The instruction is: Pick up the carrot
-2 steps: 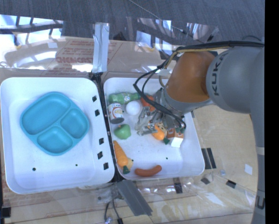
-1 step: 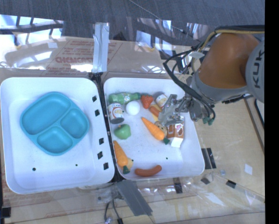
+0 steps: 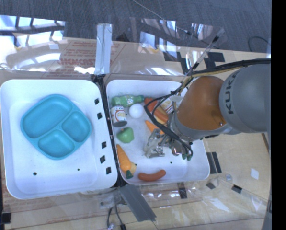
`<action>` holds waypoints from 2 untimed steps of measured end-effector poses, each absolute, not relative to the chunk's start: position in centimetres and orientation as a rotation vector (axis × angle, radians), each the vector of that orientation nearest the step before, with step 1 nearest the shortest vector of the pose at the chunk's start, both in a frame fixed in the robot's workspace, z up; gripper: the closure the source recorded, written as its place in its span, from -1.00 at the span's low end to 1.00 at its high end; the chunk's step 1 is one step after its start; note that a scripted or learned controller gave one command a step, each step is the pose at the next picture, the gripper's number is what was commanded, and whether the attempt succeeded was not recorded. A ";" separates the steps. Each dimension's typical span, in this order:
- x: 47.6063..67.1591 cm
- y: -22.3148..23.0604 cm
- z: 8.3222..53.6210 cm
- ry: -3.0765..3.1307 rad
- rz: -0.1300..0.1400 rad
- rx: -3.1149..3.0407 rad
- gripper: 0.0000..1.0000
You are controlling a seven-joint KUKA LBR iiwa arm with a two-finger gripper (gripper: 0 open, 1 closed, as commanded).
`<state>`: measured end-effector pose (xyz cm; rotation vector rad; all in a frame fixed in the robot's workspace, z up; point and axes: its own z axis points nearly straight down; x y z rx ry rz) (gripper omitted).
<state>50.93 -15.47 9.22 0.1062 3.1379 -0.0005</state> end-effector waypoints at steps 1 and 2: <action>47.9 -17.9 27.3 3.130 -0.009 -0.022 1.00; 52.6 -20.6 43.9 3.127 -0.010 -0.150 1.00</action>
